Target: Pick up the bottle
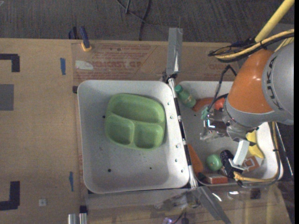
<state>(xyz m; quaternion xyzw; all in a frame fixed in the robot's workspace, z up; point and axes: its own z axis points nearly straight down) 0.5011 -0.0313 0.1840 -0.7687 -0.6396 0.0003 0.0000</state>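
My gripper (210,125) hangs low over the right bin (275,169); I cannot tell its state. The bottle (186,97) lies up and to its left, against the bin's far corner, awkward to straddle.

Single fixed camera above the bench (37,125), looking down at a slant and set far enough back to frame both white bins. Left bin (88,139) sits mid-frame, right bin (187,88) toward the right edge, floor along the top.
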